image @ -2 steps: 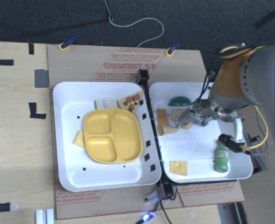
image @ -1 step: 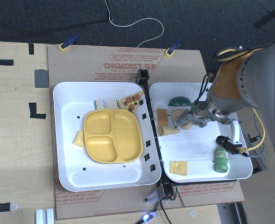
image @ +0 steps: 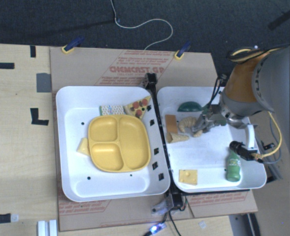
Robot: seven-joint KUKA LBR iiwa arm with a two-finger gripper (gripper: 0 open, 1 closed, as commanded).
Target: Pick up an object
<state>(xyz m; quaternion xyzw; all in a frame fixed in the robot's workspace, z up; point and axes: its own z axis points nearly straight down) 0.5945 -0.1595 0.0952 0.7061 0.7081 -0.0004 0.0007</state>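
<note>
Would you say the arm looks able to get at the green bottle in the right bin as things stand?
Probably yes: the green bottle lies by itself near the right bin's right wall, nothing on top, with the claw close by in that bin.

Divided plate [image: 119, 143]: I'm seeing plain yellow
Bins [image: 71, 181]: white
Bottle [image: 233, 167]: green
Square by it [image: 187, 176]: yellow
Arm band [image: 243, 82]: orange

Only print in view: red lettering on the cardboard sheet [image: 135, 68] under the bins, far side, upside down from this angle and too blurred to read; looks like one large word with smaller lines around it. More red print on the same cardboard at the near left corner and near right edge, also illegible. Black L-shaped and square marks on the desk [image: 16, 92] at left, no text.
</note>
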